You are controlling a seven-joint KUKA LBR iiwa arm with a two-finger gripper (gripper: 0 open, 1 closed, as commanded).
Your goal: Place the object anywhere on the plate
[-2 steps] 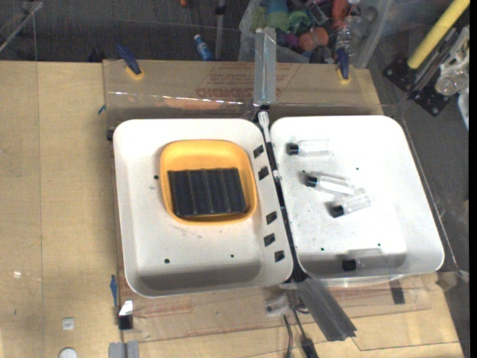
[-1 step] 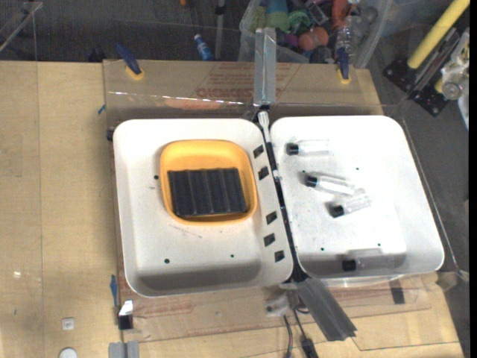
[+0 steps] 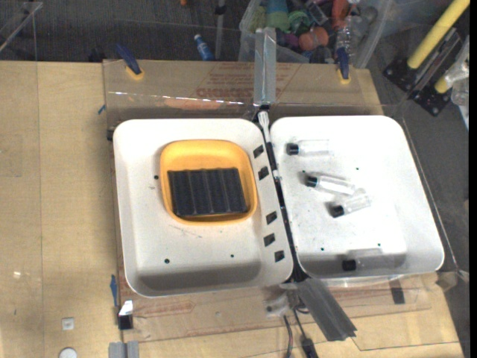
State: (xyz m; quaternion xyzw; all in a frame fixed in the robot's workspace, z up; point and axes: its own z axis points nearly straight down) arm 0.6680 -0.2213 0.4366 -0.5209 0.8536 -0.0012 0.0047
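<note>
- Wooden bench (image 3: pixel 52 200) up top, with the left bin (image 3: pixel 141 259) and the right bin (image 3: pixel 387 222) sitting side by side on it, touching along the middle seam.
- You've got three clear vials with black caps, all lying on their sides in the right bin: the top vial (image 3: pixel 308 149) near the back, the middle vial (image 3: pixel 328 180) just below it, and the lower vial (image 3: pixel 349 203) right beside that one, maybe touching; too close to call.
- Your plate (image 3: pixel 209 149) is the orange one in the left bin, roughly centred, with a black ribbed insert (image 3: pixel 207 191) covering most of its floor.
- So the vials and the plate are well apart, one bin over from each other.
- How the jaws stand, or how the vials lie relative to them, you can't tell from this shot.
- Between the bins runs a raised seam with a row of black tabs (image 3: pixel 267 192), and that sits between the vials and the plate.
- Behind the bench you can see a tub of colourful toys (image 3: pixel 313 6), a yellow tube (image 3: pixel 447 17) and a blue clamp (image 3: pixel 133 66).
</note>
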